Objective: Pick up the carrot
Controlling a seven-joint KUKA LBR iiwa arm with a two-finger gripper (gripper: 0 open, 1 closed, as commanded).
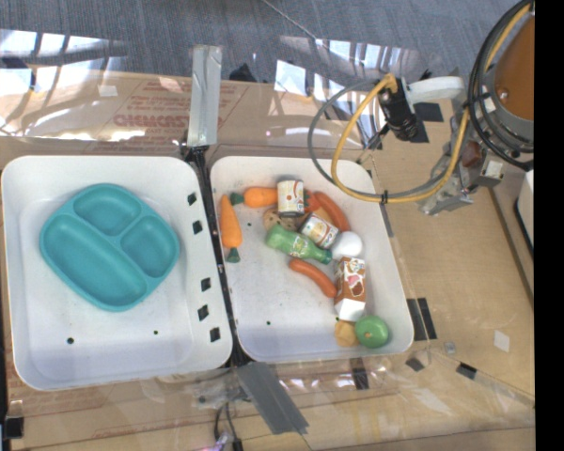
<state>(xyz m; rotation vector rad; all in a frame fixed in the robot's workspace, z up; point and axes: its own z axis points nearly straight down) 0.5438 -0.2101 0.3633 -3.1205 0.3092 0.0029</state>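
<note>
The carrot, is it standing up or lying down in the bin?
Lying down. The carrot rests flat on the floor of the right bin, along its left wall, its green end pointing toward the bottom of the view.

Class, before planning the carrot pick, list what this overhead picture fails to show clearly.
1. Camera view: most of the arm is cut off by the right edge, so the gripper's state cannot be judged.
2. The labels on the small can and carton are too small to read.
3. The carrot lies against the right bin's left wall; its underside is hidden.
</note>
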